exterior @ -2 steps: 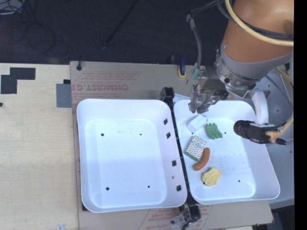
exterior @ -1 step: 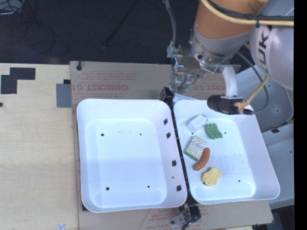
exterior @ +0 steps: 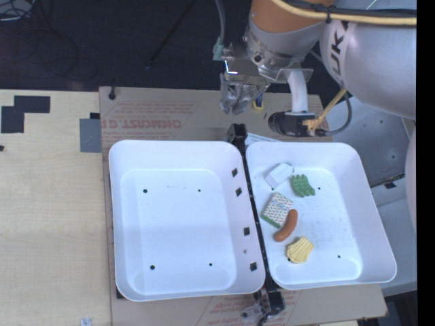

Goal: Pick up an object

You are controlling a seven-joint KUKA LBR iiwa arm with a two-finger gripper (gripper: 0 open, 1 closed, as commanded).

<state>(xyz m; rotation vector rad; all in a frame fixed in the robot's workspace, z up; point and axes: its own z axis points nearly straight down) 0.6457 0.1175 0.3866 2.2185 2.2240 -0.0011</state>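
Nearest me in the right bin (exterior: pixel 370 250) I see a yellow ridged piece (exterior: pixel 300 250), then a toy sausage (exterior: pixel 286 225) touching a checkered block (exterior: pixel 276 209), a green toy (exterior: pixel 302 185) and a white block (exterior: pixel 278 175). All lie loose, so I judge nothing picked yet. Farther back, my gripper (exterior: pixel 239 100) hangs above the bench beyond both bins; I cannot tell its state.

Bright, even light whitens my two bins (exterior: pixel 204 156); top of frame falls dark, soft shadow lower left, slight blur.
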